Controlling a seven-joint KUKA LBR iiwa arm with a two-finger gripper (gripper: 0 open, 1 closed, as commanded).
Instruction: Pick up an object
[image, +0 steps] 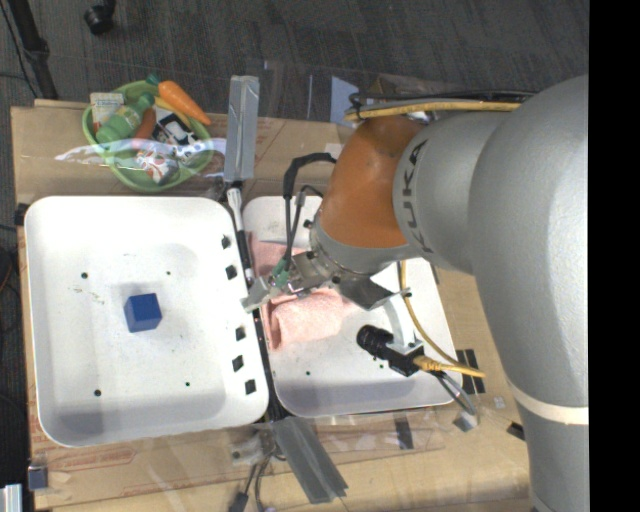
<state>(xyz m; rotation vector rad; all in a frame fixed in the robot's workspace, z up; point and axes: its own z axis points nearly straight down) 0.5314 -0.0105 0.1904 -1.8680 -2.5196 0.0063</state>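
Arm reaching into the right bin (330, 400), its gripper (283, 277) low over a pink cloth (305, 318) at the bin's left side; whether the jaws are open or closed cannot be told. A blue cube (143, 311) lies in the left bin (60, 240). A green bowl (150, 175) of toy food stands on the counter's far left.

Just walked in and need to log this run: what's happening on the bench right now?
The grey KUKA arm reaches in from the right and is down over the right bin, its gripper at a pink cloth lying there, near the divider between the bins. Whether it has caught the cloth can't be told. A blue cube sits alone in the left bin. A green bowl of toy food stands behind the bins.
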